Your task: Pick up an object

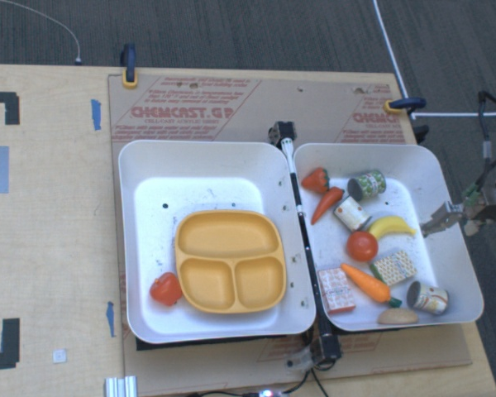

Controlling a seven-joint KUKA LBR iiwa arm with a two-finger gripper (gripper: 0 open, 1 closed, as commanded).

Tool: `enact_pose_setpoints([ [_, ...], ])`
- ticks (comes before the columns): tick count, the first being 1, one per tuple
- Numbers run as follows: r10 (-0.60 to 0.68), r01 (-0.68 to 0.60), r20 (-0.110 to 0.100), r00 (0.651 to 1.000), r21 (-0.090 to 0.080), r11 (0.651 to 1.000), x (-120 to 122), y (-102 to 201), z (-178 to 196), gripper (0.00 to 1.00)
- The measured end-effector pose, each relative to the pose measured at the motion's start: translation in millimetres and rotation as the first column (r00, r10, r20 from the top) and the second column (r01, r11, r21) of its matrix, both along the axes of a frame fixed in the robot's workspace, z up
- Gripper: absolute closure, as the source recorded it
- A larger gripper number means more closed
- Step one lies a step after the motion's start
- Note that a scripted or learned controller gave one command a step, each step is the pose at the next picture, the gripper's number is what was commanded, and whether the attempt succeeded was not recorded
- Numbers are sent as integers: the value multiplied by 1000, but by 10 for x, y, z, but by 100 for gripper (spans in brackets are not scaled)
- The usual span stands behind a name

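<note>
The right bin [446,259] holds several small toy foods: a red pepper [316,179], an orange chili [326,203], a green-labelled can [366,184], a white can [350,213], a banana [393,227], a red tomato [362,246], a pale cracker [394,266], a carrot [366,283], a pink box [336,289] and another can [428,298]. My gripper [448,217] pokes in at the right rim of this bin, just right of the banana, and touches none of the objects.
The left bin [145,188] bears a yellow divided plate [227,259] with a red fruit [165,289] beside it at the lower left. A black divider clamp [283,132] sits between the bins. Clamps hold the cardboard base at its back corners.
</note>
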State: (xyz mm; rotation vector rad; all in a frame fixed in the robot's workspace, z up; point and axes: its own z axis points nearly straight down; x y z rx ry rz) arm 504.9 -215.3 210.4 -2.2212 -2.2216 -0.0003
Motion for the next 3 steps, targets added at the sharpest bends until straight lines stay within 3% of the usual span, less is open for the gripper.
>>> enact_pose_setpoints([
  [1, 0, 0, 3, 1000, -2, 1000, -228, 517, -1128, 0],
  [2, -4, 4, 16, 1000, -12, 1000, -220, 969, -1206, 0],
  [3, -6, 6, 20, 1000, -14, 1000, -208, 960, -1103, 100],
])
